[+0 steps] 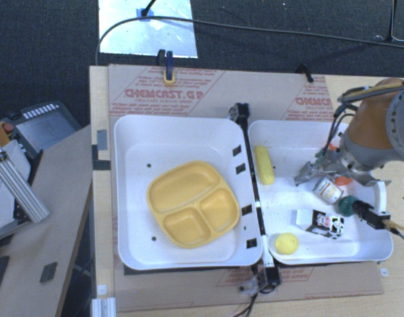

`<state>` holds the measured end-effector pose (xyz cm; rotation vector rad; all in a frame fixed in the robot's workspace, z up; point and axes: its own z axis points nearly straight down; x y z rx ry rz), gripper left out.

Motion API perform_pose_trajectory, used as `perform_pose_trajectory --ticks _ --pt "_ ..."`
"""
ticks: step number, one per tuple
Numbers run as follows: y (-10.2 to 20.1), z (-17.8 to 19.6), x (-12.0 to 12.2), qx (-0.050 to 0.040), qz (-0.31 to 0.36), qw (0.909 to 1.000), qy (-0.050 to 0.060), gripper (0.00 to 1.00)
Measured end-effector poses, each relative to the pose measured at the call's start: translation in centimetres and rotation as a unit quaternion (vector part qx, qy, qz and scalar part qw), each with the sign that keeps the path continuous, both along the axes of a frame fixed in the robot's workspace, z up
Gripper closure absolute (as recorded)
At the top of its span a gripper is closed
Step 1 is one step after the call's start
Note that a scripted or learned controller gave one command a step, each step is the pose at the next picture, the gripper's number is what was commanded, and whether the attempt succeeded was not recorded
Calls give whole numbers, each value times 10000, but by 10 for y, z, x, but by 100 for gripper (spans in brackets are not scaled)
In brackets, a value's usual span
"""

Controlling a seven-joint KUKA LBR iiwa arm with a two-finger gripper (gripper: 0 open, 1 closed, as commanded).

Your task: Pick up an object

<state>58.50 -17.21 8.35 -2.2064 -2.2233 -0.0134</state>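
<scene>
Camera view, from my remote station: two white bins sit side by side on the tabletop (208, 88). A yellow divided plate (192, 203) fills the middle of the left bin (132, 177). The right bin (287, 134) is crowded: a yellow corn cob (264, 164) lies along its left wall at about 10 o'clock, a yellow ball (286, 244) rests in the 7 o'clock corner, a black-and-white patterned block (324, 222) lies near 5 o'clock, and a small white jar (328, 191) with something orange behind it sits near the centre, with a teal piece (348, 207) just beside it. My arm enters from 3 o'clock, its end effector (307, 174) low over the bin floor. I cannot tell how far its fingers are spread or whether they have anything. The jar lies just beside it, toward 4 o'clock.
</scene>
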Motion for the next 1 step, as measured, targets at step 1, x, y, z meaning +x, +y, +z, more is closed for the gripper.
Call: perform_pose_trajectory --ticks 1 --pt "-4 12 0 -47 -11 10000 -23 100"
